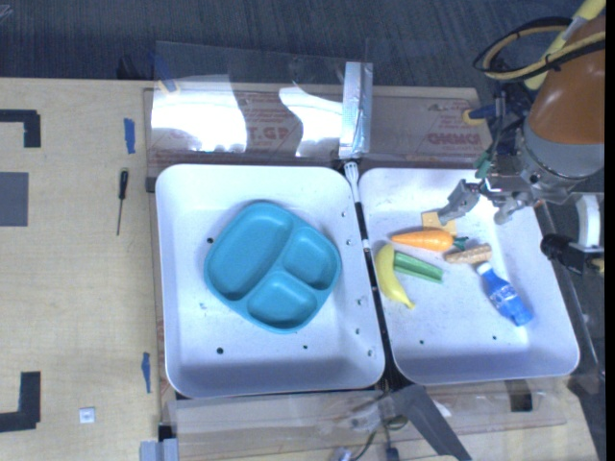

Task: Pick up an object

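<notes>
A wooden bench [67, 286] is seen bearing two white bins. In the left bin [183, 353] a blue divided plate [273, 265] lies. In the right bin [538, 353] a bottle [505, 296], banana [392, 277], green pod [419, 269] and carrot [425, 240] are clustered. Farther back, the gripper [486, 200] is spread, nothing between its fingers, over the bin's far corner.

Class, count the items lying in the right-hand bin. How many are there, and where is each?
5: carrot at the middle, tan stick to its right, green piece below it, banana leftmost, blue bottle rightmost. Nothing looks hidden.
</notes>
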Action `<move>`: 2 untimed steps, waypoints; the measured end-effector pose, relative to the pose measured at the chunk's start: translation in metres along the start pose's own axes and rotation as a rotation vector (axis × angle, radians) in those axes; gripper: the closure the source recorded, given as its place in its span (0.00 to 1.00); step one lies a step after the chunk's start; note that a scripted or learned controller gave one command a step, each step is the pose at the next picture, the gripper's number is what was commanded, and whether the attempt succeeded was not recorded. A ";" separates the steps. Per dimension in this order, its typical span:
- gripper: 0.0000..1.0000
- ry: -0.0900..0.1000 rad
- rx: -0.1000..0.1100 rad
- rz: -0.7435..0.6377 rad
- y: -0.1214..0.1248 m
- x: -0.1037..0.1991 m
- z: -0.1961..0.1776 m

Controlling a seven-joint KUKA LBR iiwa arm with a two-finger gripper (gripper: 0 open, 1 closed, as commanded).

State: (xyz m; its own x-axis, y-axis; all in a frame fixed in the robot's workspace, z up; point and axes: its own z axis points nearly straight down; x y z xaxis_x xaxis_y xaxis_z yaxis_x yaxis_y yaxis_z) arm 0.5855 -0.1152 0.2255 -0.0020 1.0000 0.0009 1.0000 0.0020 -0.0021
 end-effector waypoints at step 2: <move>0.00 -0.001 -0.005 0.061 -0.057 -0.076 0.131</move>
State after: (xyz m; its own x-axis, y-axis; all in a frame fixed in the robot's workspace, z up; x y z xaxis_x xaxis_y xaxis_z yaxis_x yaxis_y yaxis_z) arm 0.5279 -0.1911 0.0942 0.0590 0.9983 -0.0002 0.9983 -0.0590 0.0029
